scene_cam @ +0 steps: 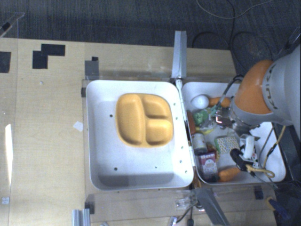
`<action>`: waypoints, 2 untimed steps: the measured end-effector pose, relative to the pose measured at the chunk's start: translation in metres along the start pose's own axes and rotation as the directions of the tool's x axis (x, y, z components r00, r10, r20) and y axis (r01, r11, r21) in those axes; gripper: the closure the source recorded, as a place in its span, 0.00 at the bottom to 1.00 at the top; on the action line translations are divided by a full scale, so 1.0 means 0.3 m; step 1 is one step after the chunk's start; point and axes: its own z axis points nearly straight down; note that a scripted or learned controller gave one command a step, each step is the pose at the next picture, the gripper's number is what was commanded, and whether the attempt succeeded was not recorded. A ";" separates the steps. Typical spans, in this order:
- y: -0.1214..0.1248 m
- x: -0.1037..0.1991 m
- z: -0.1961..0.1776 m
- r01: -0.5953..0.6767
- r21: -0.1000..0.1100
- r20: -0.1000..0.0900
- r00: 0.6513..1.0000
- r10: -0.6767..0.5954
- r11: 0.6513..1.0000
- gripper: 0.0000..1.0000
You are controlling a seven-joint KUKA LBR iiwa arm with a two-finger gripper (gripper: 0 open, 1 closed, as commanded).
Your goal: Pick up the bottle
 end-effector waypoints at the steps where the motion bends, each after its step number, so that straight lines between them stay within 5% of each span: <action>1: -0.148 -0.191 0.033 -0.221 0.028 0.006 0.975 0.221 0.975 0.00; 2: 0.274 -0.259 0.056 -0.270 0.033 0.010 0.963 0.270 0.962 0.00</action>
